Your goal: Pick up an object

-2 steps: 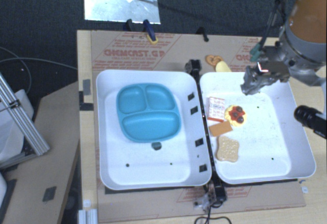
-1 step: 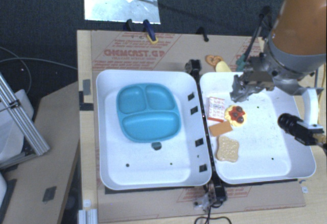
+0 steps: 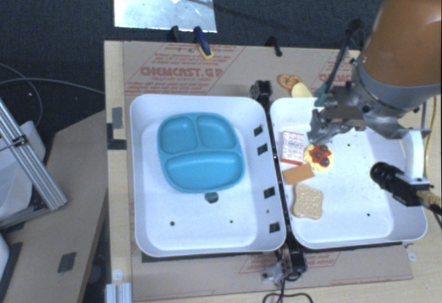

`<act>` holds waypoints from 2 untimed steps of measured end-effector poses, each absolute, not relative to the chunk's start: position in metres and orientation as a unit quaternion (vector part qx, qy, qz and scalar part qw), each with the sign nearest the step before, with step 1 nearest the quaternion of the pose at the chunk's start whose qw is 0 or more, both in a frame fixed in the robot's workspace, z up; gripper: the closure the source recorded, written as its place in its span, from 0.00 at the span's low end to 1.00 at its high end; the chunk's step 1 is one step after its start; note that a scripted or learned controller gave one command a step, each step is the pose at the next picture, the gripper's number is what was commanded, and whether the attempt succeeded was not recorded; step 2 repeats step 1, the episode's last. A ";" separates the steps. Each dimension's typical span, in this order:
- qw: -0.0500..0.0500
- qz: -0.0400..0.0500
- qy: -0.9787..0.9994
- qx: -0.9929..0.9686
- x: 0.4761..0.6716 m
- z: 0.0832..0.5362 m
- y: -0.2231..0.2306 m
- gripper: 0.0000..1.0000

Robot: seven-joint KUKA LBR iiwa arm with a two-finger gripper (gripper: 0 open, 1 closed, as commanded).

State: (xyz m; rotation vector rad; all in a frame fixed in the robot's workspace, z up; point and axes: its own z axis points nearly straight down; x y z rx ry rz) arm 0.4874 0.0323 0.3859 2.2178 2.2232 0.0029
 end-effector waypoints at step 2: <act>0.002 0.002 0.710 0.704 0.488 0.398 0.032 1.00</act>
